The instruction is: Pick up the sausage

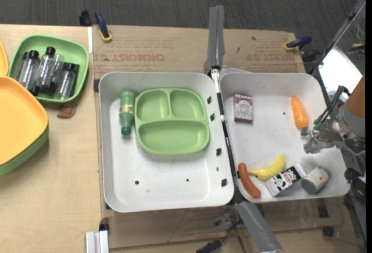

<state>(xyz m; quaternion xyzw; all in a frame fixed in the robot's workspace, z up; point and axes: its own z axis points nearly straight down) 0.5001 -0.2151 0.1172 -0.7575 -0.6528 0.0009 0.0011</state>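
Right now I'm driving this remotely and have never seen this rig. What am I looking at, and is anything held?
One camera fixed above the bench looks down at a slant on two white bins. The left bin holds a green divided plate with a green bottle beside it. The right bin holds the sausage near its front left corner, a banana touching it, a small milk carton, a grey cup, a carrot and a purple box. The gripper of the arm sits at that bin's right edge, near the carrot. Nothing is visibly between its fingers.
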